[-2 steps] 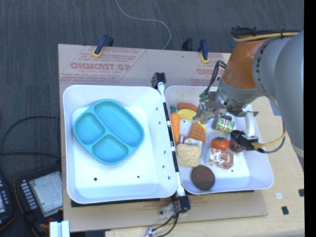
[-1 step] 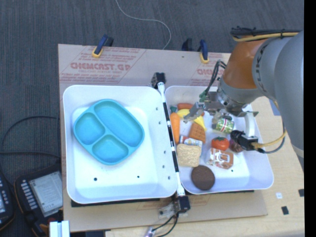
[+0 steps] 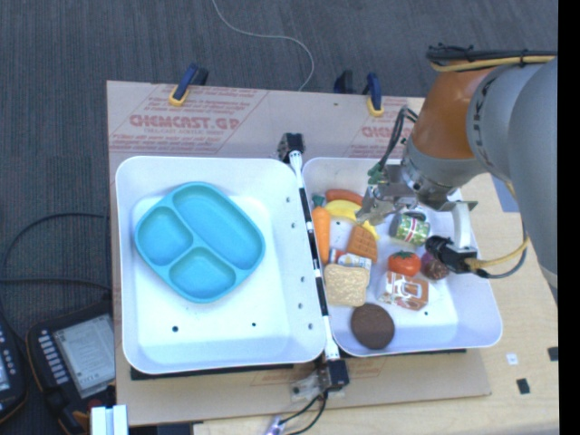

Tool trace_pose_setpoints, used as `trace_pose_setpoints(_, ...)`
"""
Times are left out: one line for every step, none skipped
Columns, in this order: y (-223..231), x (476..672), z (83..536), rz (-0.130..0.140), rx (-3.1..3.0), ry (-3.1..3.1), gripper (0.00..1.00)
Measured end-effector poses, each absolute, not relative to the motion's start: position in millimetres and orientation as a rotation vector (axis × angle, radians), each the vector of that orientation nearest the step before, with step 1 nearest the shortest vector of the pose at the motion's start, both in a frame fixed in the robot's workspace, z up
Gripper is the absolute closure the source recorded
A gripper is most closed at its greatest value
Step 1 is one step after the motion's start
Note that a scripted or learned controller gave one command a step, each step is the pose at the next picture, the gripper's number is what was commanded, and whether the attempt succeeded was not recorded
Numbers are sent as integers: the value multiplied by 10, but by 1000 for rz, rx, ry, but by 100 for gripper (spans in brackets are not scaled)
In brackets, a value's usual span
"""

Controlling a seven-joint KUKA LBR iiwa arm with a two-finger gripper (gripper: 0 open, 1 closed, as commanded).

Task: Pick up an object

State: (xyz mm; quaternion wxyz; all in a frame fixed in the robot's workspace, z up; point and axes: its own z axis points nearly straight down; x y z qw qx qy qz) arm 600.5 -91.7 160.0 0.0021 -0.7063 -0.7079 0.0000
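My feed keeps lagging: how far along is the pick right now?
Done: the grey arm's two-finger gripper is down inside the right white bin, over the toy food near the yellow banana. In hand: nothing visibly between its fingers; whether they are open or shut is unclear. Left: grasp and lift one item. The brown round cookie, red tomato and green-labelled can lie in the bin. The blue divided plate sits in the left bin.

Dark grey carpet [image 3: 82,34] surrounds the cardboard-topped bench [image 3: 227,116].

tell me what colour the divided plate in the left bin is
Light blue; the divided plate has three compartments and shows clearly in the camera view.
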Motion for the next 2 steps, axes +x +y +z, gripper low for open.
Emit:
trace_pose_setpoints(-917, 6004, 1599, 0, -2216, -2221, 0)
trace_pose_setpoints(-984, 5768, 876, -4, -2223, -2225, 0)
